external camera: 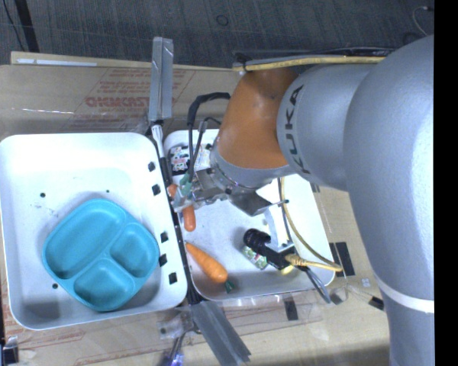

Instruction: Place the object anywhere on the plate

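A blue plate with three compartments lies in the left bin, towards its front. In the right bin a large orange carrot with a green end lies near the front left corner. A smaller orange piece stands on end just behind it, close to the divider between the bins. My gripper hangs at the left edge of the right bin, directly above this smaller piece and about touching its top. The arm hides much of the right bin's back half.
The raised rims of both bins meet between plate and gripper, carrying black clips. A grey metal post stands behind the bins. Cardboard covers the bench at the back.
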